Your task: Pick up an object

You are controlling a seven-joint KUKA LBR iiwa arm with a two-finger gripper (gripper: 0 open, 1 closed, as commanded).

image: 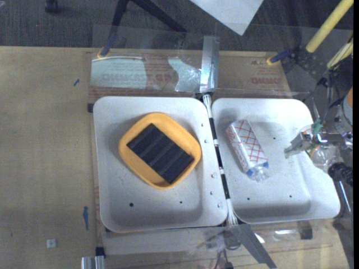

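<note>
We see the pincer (pixel 295 146), grip state unclear, poised at the right bin's (pixel 291 203) edge near the bottle (pixel 245 148), presumably approaching to grasp it.

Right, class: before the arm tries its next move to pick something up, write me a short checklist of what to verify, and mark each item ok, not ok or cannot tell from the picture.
1. Something to pick in the right bin: ok, a bottle lies there on its side.
2. Bottle free of the bin walls: ok, it lies apart from them.
3. Gripper over the right bin: ok, at its right side.
4. Gripper above the bottle: not ok, it is off to the bottle's right.
5. Fingers open wide enough: cannot tell.
6. Other option: ok, a yellow block with a dark top sits in the left bin.
</note>
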